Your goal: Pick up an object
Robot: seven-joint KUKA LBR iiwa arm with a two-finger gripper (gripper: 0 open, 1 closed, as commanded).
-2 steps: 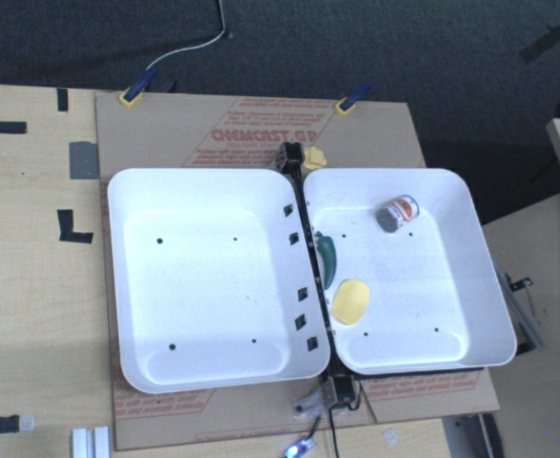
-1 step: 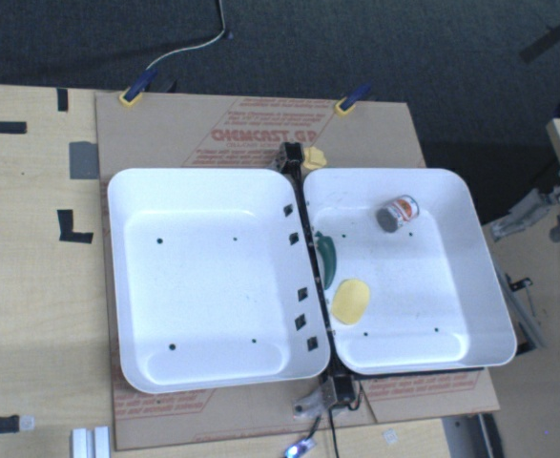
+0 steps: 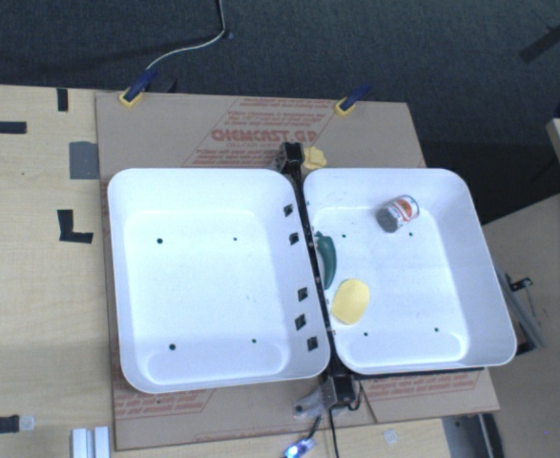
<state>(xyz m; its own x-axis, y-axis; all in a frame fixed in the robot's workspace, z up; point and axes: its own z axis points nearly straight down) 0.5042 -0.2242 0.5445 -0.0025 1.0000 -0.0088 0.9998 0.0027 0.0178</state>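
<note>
Two shallow white bins sit side by side on the table: the left bin and the right bin, which carries everything there is to pick. I count three objects in it, one of each kind. A small can, lying on its side with a grey end and a red-and-white label, rests in the far part of the right bin, well apart from the other two. A flat yellow piece, roundish and pale, lies near the bin's left wall toward the near side. Just beyond it, hard against that same wall, is a dark green curved piece, slim and partly tucked along the divider between the bins. Judging by looks, the can is probably light, stiff and smooth, so it may roll or slip; a grip across its round body, jaws square to its long axis, seems the safest hold. The yellow piece looks thin and possibly soft, sitting low on the floor, so it would need a pinch across its narrower width. The green piece is likely the awkward one, since the wall crowds one side. As for the gripper, I cannot tell whether it is open, closed or gripping anything.
</note>
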